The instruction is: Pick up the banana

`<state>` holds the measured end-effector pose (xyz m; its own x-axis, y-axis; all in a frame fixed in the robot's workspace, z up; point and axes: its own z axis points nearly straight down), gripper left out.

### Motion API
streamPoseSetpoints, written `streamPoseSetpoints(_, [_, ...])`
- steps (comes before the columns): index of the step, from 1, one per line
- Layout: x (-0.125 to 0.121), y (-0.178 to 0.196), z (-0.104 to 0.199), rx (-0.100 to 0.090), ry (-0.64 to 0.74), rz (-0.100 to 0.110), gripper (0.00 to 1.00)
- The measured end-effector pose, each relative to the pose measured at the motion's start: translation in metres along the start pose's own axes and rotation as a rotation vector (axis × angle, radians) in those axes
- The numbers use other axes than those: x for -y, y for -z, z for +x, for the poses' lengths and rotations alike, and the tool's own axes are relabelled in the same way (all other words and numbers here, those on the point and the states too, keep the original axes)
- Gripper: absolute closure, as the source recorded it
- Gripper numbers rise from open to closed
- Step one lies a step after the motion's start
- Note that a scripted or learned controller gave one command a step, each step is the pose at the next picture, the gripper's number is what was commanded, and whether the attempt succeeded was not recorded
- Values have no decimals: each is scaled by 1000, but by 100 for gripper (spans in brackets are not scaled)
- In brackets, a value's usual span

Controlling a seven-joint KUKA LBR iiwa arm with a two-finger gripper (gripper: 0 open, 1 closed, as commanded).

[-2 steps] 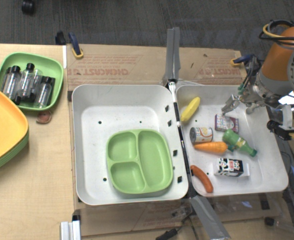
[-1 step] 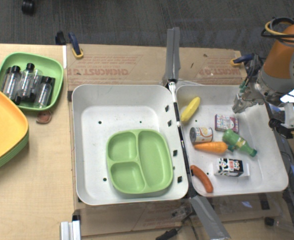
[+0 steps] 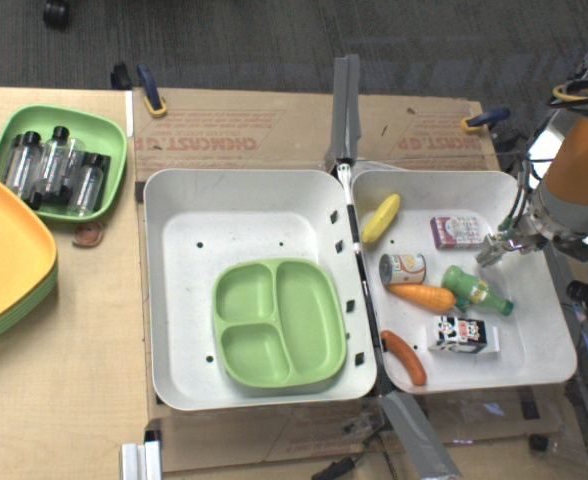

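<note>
Item: one arm, entering from the right of our camera view. We note its orange band [image 3: 581, 163] at the right edge, with grey wrist housing just below it. The wrist slants down and to the left, ending in the end effector [image 3: 496, 249], a small metallic assembly held low. We cannot make out how its tips are set at this size.

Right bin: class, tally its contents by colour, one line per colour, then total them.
Yellow: 1, banana
Orange: 2, carrot, sausage
Green: 1, bottle
Other: 3, can, pink box, black-and-white carton
Total: 7
</note>
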<state>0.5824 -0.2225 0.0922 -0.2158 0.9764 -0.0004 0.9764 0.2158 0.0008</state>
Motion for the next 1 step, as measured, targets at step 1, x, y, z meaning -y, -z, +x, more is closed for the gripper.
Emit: streamPoseSetpoints(1, [96, -1, 52, -2, 1, 2, 100])
